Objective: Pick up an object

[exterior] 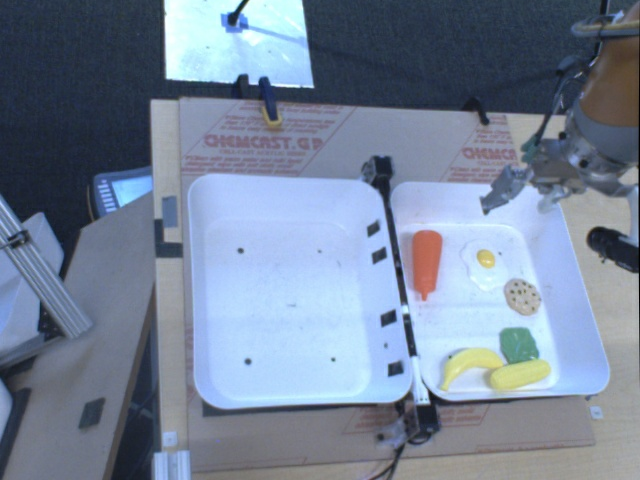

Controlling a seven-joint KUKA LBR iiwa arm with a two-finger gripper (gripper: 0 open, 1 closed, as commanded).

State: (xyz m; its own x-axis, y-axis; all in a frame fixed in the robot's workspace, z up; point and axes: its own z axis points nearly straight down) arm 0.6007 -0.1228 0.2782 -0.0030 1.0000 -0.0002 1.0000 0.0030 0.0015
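The right bin [570, 268] holds several toy foods. An orange carrot [427, 261] lies at its left side, with a fried egg [484, 264] to its right and a round cookie [521, 295] below the egg. A green piece [518, 343], a yellow banana [468, 364] and a second yellow piece [520, 373] sit near the front edge. My gripper [523, 196] hangs above the bin's far edge, up and to the right of the egg. It is open, with nothing between its fingers [496, 198].
The left bin [200, 268] sits beside the right one, joined by a black clamp strip [392, 268]. Both rest on a cardboard sheet [330, 138]. A shiny metal plate [238, 28] lies beyond the bench, and a grey rail [40, 278] is at the left.
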